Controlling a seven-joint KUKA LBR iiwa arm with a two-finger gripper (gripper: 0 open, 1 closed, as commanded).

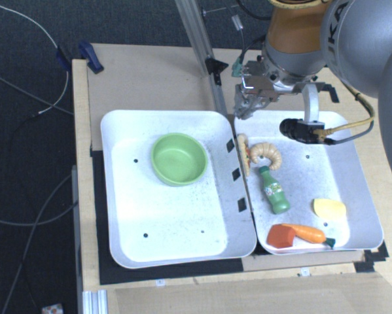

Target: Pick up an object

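Note:
My gripper [246, 108] hangs above the far left corner of the right bin [353, 175], with nothing visible between its fingers. Just below it in that bin lie a curled tan shrimp toy [264, 153] and a green bottle [273, 190]. Nearer the front are a yellow lemon-like piece [329, 209], an orange carrot [305, 233] and a red block [280, 237]. A green bowl [178, 158] sits in the left bin [124, 195].
A slanted metal post [199, 38] rises behind the bins, close to the gripper. A black cylinder with a yellow cable [305, 129] hangs off the wrist over the right bin. A blue clamp [89, 56] sits at the bench's far left corner.

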